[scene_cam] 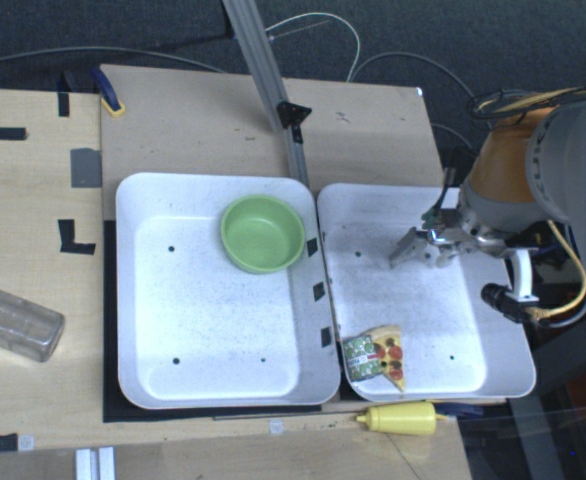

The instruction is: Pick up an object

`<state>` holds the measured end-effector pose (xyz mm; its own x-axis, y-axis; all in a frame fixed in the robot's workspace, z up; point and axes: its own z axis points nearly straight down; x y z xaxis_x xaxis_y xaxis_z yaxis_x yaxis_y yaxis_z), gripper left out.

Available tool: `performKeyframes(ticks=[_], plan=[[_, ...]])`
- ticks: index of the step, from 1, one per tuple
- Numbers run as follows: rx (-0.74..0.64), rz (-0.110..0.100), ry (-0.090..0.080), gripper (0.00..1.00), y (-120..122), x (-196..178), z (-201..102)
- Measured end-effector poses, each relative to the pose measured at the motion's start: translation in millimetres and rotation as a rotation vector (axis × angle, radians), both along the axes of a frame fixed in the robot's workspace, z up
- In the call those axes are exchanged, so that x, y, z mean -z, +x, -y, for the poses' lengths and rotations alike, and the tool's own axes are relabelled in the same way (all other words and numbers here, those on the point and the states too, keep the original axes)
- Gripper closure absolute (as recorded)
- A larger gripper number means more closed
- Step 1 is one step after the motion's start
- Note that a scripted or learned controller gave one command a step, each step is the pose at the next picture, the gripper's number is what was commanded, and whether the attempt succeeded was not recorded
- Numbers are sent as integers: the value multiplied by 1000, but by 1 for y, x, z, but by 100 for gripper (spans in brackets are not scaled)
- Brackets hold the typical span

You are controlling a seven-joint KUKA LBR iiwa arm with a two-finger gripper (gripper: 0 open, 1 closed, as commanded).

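Right, arm is reaching in from the right side, pincer [405, 256] sitting low over the right bin [493, 368], near its upper middle. Fingers are looking spread apart, pointing left and down toward the bin floor, nothing between them.

Candidate objects: a small flat packet [375, 356] with green and red print is lying at the right bin's bottom-left corner, just beside the divider between the bins, well apart from the pincer. A green bowl [262, 233] is sitting upright in the left bin [173, 368], near its top-right corner, also clear of the pincer.

Off the bins: a yellow bottle [403, 419] is lying on its side on the desk [193, 118] just below the right bin's bottom edge. A clear plastic container [13, 320] is lying on the desk by the left edge. A grey metal pole [258, 48] is running diagonally from the top down to the gap between the bins' top edges. A blue and yellow clamp [109, 93] is sitting at the desk board's top-left corner.
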<state>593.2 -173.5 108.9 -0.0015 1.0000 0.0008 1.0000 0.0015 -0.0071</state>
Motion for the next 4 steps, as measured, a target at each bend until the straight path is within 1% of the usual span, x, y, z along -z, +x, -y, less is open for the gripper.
performKeyframes(ticks=[1, 2, 3, 4], plan=[[-1, 4, 0, 100, 1, -13, 0], [-1, 10, -1, 100, 0, -59, -8], [-1, 10, -2, 100, -2, -102, -10], [0, 8, -1, 100, -1, -121, -10]])
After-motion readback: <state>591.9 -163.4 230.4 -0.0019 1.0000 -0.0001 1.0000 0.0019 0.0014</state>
